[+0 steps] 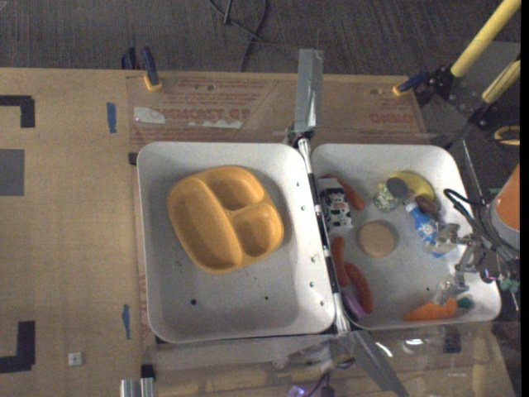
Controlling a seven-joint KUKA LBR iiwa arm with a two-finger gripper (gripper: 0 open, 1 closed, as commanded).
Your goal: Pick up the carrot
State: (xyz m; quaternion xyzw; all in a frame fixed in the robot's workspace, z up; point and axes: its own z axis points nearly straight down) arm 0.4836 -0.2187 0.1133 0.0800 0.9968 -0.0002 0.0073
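Observation:
The orange carrot (430, 310) lies flat in the front right corner of the right bin (438, 157), its green end pointing right toward the bin wall. My gripper (459, 281) hangs just above and behind the carrot's right end, close to the bin's right wall. The arm's orange band (508, 209) enters from the right edge. I see nothing held in the gripper.
The right bin also holds a banana (415, 184), a round tan disc (378, 239), a blue and white packet (425, 225), a white carton (334, 206) and red sausages (357, 285). A yellow divided plate (223, 217) sits in the left bin (165, 304).

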